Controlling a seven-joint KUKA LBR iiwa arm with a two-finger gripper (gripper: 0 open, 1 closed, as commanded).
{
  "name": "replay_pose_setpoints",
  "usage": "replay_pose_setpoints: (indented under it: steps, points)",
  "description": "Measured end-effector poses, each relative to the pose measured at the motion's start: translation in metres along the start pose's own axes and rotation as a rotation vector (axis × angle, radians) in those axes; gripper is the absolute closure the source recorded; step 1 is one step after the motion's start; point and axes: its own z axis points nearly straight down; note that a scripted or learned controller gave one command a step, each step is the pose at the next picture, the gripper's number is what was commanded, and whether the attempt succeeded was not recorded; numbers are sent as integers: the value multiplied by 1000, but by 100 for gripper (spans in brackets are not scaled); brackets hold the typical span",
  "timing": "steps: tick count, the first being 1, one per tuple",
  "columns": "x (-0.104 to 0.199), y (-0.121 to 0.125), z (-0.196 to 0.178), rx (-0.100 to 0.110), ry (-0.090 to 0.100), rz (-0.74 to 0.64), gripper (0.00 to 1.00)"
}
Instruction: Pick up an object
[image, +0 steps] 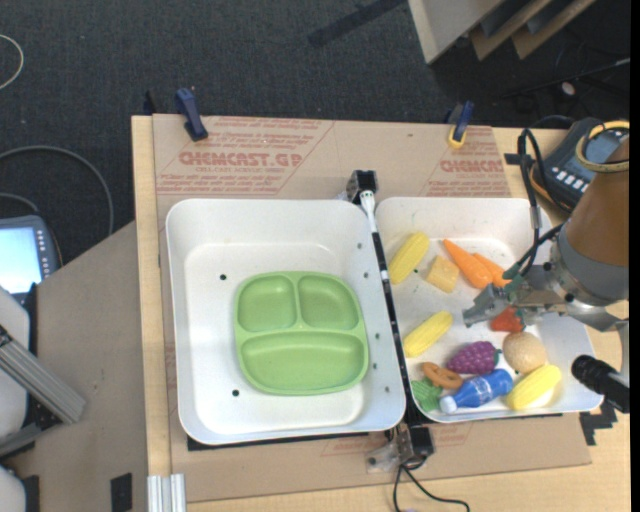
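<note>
The right bin (470, 212) holds several toy foods. Among them are an orange carrot (473, 264), a yellow cube (442, 274), two corn cobs (408, 257) (428, 332), purple grapes (473, 357), a beige round piece (524, 352), a yellow piece (534, 387), a blue bottle (480, 390) and a brown piece (440, 376). My gripper (486, 307) hangs low over the middle of this bin. It is just below the carrot and right above a small red item (508, 322), which it partly hides. I see nothing lifted off the bin floor.
The left bin (200, 330) carries a green divided plate (299, 332). A black divider strip (381, 280) runs between the bins. The arm's grey wrist with its orange band (600, 235) covers the right bin's right side. Clamps and cables lie around the bench edges.
</note>
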Motion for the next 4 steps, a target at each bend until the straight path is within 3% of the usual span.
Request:
replay_pose_setpoints:
  steps: [1, 2, 3, 4]
  points:
    - [2, 1, -9, -1, 0, -4, 100]
    - [131, 4, 35, 11, 9, -17, 100]
    - [123, 5, 33, 6, 4, -4, 0]
    - [78, 67, 32, -1, 1, -2, 0]
